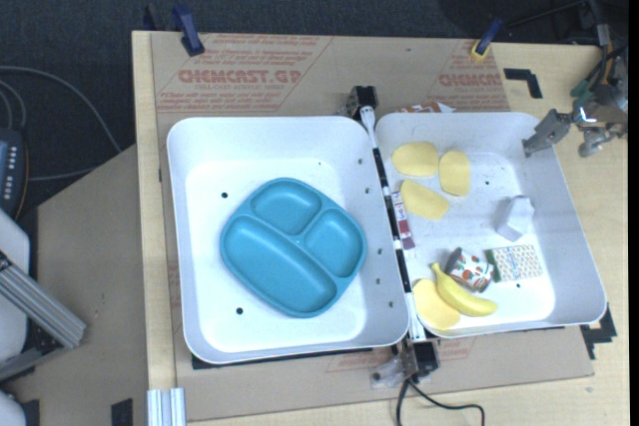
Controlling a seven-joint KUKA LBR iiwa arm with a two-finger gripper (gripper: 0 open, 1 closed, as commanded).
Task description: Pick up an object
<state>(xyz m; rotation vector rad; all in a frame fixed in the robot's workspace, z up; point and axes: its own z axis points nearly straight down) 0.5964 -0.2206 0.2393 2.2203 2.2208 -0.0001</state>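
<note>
Gripper (pixel 561 132): it is hovering over the top right rim of the right bin, with most of the arm cut off by the frame's right edge; two grey fingers (pixel 542 134) are showing spread apart, with nothing between them.
Right bin (pixel 559 214): this white bin is lying on the right of the bench and is holding all the small things.
Yellow pieces (pixel 431 177): three pale yellow rounded pieces are sitting near the right bin's top left, two side by side and one just below; what they are is hard to make out.
Grey block (pixel 515 215): a small pale grey lump is resting near the middle of the right bin, blending into the white floor, so its shape is unclear.
Banana (pixel 465 295): it is lying near the right bin's lower left, touching a yellow round piece (pixel 434 305) partly hidden beneath it.
Printed packet (pixel 471 267): a small dark and red patterned thing is sitting just above the banana, too blurred to read.
Patterned card (pixel 516 263): a flat speckled piece is lying just beside the packet, on its right.
Left bin (pixel 200 165): it is holding a blue divided plate (pixel 291 245), lying flat and turned at a slant.
Bench (pixel 250 75): brown board with red print is showing above the bins, with clamps at its far edge.
</note>
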